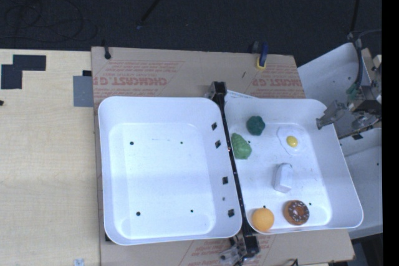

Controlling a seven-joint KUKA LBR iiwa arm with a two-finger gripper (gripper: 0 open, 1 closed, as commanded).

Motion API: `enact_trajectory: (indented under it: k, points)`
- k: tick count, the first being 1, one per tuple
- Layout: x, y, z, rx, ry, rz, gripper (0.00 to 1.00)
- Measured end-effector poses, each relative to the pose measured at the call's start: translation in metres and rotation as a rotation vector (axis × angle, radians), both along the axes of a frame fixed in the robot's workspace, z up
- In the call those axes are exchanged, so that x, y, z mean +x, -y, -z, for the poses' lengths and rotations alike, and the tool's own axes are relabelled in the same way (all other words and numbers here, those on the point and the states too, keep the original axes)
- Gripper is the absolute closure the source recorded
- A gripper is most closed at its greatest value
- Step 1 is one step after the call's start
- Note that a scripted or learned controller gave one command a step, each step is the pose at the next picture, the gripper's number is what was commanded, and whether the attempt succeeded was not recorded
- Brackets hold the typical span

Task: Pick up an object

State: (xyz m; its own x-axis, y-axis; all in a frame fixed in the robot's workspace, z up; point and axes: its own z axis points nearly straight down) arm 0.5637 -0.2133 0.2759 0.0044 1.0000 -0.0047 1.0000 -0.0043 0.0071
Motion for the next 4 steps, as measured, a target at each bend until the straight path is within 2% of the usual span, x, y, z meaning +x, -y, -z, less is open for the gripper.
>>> enact_trajectory:
  k: [1, 2, 3, 4]
  points:
    - [0.025, -0.017, 0.123, 0.009, -0.018, -0.006, 0.00]
    - [0.077, -0.044, 0.188, 0.006, -0.010, -0.009, 0.00]
    - [0.076, -0.042, 0.173, 0.005, -0.010, -0.007, 1.00]
    - [0.082, -0.071, 0.085, 0.004, -0.002, -0.008, 1.00]
